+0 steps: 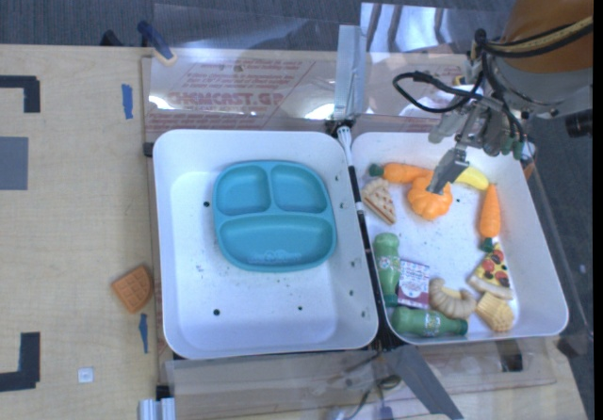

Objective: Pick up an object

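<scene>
Over the right bin [537, 249] we find the tool [440, 185] reaching down from the upper right, its tip on or just above the small orange pumpkin [429, 201]. We cannot tell how far the tool is parted, nor whether anything sits between its sides. The pumpkin lies in the upper middle of that bin, just below a carrot [405, 172] and beside a sandwich wedge [380, 201] at the left wall. A banana [473, 179] lies to the right of the tool, and a second carrot [488, 212] runs along the right wall. Lower down we note a green bottle [387, 253], a red-and-white packet [413, 282], a croissant [450, 297], a pizza slice [493, 269] and a waffle piece [497, 312]. The left bin [179, 249] holds a blue divided plate [273, 216]. A brown cracker [133, 287] lies on the worktop [66, 220], left of the bins.
</scene>
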Motion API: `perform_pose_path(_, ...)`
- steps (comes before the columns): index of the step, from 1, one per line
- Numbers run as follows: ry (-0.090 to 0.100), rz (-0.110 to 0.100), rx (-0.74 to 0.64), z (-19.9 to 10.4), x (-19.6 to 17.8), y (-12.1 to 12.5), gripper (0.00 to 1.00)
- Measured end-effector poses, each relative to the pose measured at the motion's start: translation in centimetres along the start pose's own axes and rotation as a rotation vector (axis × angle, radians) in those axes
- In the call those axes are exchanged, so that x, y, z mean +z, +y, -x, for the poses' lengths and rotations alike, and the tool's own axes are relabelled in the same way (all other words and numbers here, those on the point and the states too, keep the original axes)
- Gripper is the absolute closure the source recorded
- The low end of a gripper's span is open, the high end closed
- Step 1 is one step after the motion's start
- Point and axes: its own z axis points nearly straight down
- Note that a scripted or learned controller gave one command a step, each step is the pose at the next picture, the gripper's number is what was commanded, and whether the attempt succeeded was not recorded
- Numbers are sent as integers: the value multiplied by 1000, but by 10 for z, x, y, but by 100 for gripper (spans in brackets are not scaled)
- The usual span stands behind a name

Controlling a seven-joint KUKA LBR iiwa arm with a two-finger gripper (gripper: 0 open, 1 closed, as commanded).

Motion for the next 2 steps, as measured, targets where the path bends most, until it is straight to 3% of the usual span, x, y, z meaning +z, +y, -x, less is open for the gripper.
perform_pose_path(1,14,-2,-37,29,92,38,0)
perform_pose_path(2,11,-4,37,-8,155,-34,0)
